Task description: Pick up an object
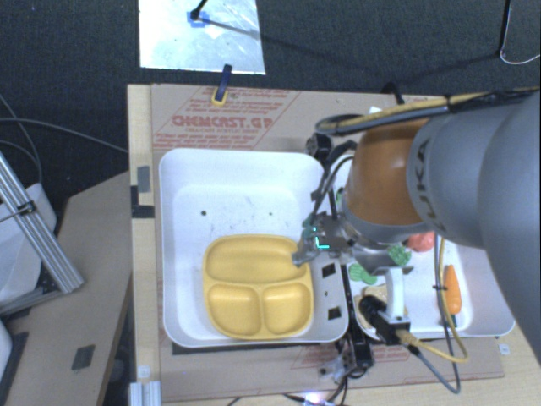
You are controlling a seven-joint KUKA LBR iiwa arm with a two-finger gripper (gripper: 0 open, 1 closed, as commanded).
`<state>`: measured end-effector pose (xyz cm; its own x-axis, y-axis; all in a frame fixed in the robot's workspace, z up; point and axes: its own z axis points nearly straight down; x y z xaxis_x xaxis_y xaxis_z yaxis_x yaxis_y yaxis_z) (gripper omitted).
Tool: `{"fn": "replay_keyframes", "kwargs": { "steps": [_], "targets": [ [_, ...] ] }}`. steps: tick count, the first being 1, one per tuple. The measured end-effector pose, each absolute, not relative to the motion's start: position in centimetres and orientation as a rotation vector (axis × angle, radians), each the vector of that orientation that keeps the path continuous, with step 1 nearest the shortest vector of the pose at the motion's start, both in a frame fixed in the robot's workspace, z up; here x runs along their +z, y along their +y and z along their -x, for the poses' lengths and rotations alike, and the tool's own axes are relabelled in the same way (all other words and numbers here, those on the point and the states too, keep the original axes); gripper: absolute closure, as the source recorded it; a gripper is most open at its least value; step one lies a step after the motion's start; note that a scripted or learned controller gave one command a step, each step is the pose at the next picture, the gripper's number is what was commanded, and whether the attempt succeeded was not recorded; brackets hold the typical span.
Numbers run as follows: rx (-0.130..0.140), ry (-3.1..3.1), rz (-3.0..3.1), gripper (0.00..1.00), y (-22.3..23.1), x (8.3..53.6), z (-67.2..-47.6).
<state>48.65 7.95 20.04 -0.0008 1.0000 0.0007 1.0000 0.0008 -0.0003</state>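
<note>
Bench with 2 shallow white bins, seen from above at a slant. The left bin point(182, 193) holds a yellow divided tray point(258, 286) with 3 compartments — 1 long one at the far side, 2 smaller ones at the near side. The tray lies flat in the bin's near half, its right edge close to the wall shared with the right bin point(486, 311).

The grey arm point(473, 167), with its orange band point(380, 180), reaches in from the right and covers most of the right bin. The gripper point(308, 250) hangs over the shared wall, just at the tray's far-right corner; a small teal light glows on it. Its tips are too small and dark to read — whether they are spread or closed, and whether they touch the tray, cannot be told. Nothing is plainly seen between them.

Partly hidden in the right bin: an orange carrot-like piece point(453, 288) near a yellow cable, a red object point(422, 243) cut off by the arm, and a green item point(365, 272) under the wrist. Their full shapes are hard to make out.
</note>
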Motion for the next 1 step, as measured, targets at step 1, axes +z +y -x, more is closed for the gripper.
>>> {"fn": "replay_keyframes", "kwargs": {
  "steps": [1],
  "targets": [
    [-0.003,-2.226,2.217,1.00,7.97,21.07,-48.73]
  ]
}}
